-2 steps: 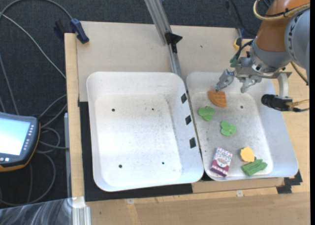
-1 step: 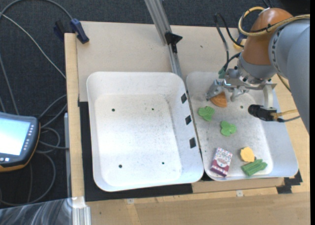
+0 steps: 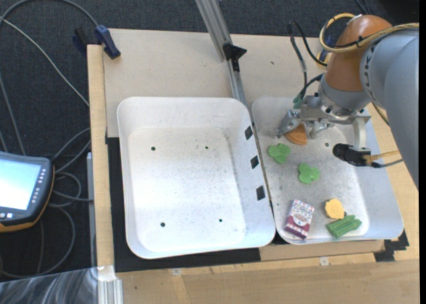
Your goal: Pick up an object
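In right bin [image 3: 383, 219], far end: gripper [image 3: 301, 125] low over orange object [image 3: 297, 136]; finger state — cannot tell. Green pieces [image 3: 279, 153] just nearer. Advice: centre on orange object, close squarely, lift straight, avoid bin wall.

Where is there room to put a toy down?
The left bin has a wide bare floor between its walls. The right bin is crowded: green pieces, a small box, a yellow piece, and the hand over an orange thing.
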{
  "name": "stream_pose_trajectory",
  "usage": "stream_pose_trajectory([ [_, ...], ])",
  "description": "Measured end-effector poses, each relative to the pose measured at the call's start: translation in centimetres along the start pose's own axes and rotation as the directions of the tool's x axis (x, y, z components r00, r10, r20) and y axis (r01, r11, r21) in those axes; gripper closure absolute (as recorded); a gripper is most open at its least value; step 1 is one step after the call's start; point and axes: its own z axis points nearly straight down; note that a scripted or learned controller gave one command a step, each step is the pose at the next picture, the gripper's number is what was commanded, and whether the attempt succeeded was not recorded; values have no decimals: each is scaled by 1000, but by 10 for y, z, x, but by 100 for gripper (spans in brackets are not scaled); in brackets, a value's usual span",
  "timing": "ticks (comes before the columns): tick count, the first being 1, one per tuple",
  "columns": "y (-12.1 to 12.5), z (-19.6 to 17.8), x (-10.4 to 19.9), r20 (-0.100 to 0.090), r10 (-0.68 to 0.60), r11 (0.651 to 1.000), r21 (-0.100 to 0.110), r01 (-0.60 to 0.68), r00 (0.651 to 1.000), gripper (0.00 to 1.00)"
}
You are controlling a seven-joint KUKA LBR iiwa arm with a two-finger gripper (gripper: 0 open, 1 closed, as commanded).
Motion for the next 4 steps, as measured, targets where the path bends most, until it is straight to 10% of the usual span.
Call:
stream_pose_trajectory([
  [1,1,-12,0,-1,-1,1000,-1,1,1000,100],
  [3,-5,-113,7,2,0,1000,-11,0,1000,100],
  [4,-7,-109,58,-2,-5,1000,-3,5,1000,100],
])
